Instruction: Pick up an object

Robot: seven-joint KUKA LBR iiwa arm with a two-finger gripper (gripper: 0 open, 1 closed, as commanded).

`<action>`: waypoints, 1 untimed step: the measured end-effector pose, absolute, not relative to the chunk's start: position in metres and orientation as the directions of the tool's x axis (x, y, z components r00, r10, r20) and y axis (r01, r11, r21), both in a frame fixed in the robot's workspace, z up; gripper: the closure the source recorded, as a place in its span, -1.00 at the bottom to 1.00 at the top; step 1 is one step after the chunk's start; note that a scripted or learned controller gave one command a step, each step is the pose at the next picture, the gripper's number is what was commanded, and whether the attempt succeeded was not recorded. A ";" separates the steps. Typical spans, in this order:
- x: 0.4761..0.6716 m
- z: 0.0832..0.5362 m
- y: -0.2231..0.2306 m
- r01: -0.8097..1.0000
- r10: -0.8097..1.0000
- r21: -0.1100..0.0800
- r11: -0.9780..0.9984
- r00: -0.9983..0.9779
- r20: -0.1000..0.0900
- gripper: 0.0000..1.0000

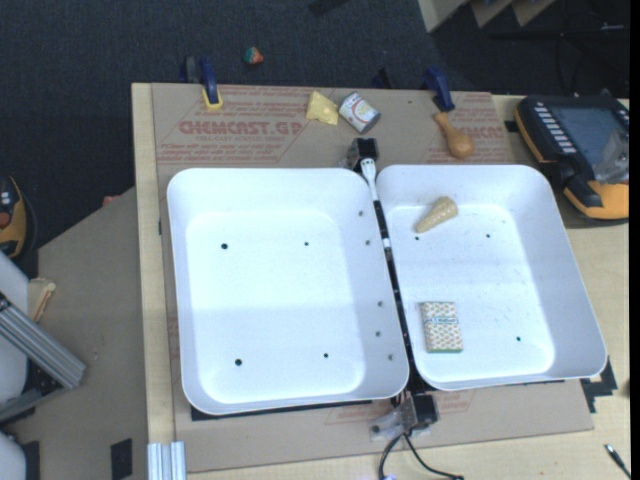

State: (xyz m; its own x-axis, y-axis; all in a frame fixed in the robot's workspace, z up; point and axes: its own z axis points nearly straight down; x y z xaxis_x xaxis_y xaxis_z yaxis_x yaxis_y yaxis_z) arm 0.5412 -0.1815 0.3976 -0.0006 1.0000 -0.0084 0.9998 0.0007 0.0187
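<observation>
Two objects lie in the right bin [560, 268]. A tan cone-shaped piece [435, 214] rests near the bin's back left corner. A small flat patterned block [441, 326], pale green and beige, sits near the front left of the same bin. The left bin [190, 298] holds nothing that I can see.
Behind the bins, on the brown board, lie a yellow wedge [322, 109], a small white box [359, 112] and a brown pear-shaped piece [455, 136]. Blue clamps [209, 78] hold the board's back edge. A yellow-and-black pendant [580, 148] sits at the right.
</observation>
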 end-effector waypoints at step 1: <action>0.495 0.458 -0.228 1.000 1.000 0.010 -0.006 0.006 -0.007 1.00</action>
State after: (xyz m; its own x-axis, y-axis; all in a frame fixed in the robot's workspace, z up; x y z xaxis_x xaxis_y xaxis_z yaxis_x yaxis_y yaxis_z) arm 0.4952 -0.2278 0.4576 0.0058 1.0000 -0.0069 0.9999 -0.0057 0.0103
